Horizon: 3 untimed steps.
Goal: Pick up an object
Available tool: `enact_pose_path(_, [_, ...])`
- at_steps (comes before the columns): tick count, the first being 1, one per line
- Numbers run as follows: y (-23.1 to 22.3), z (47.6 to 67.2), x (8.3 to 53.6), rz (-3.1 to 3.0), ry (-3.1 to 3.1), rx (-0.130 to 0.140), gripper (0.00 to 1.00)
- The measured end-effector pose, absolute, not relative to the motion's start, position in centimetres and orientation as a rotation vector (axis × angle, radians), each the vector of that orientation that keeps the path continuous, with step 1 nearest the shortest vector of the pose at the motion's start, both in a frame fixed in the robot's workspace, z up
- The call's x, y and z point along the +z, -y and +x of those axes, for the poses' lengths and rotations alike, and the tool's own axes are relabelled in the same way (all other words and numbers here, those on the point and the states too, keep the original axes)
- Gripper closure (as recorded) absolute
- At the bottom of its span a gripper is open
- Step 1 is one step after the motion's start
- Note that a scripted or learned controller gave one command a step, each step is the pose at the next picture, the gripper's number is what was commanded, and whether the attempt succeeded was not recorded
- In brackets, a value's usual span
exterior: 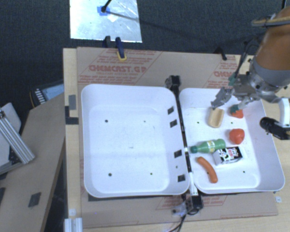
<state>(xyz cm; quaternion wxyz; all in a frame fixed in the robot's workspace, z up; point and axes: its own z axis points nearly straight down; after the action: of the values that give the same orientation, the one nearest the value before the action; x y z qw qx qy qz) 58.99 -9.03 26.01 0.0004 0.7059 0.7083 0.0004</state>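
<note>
Hovering in the upper right of the frame, over the top of the right bin (270,175): the claw (230,102), fingers spread apart and clamped on nothing, one tip (219,99) reaching down just above the beige bread-like piece (215,117), the other beside a small orange-red piece (237,113). Probably lining up for a descent, since the open span is straddling the gap between those two items rather than closing on either.

Lying gathered in the right bin, toward the centre right of the frame, all the candidate objects: the bread-like piece uppermost, a red tomato-like ball (237,135) just below and to its right, a green bottle (209,146) lying on its side across the bin floor, a small black-and-white carton (228,155) touching the bottle's lower edge, and an orange sausage-like piece (208,169) lowest, set slightly apart. Likely scattered loosely so that single items can be reached from above; bottle and carton crowding each other, so harder to separate.

Sitting to the left, the second white bin (92,100), presumably serving as the drop side. Both resting on a cardboard sheet (135,67) on the desk (43,144).
</note>
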Motion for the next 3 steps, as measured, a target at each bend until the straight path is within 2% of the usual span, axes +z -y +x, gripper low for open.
enact_pose_path(1, [15.1, 54.7, 31.3, 2.222, -2.214, 0.003, 0.0])
enact_pose_path(2, [16.4, 48.4, 22.0, 2.228, -2.223, -0.004, 0.0])
enact_pose_path(3, [16.3, 48.8, 23.5, 2.216, -2.221, 0.004, 1.0])
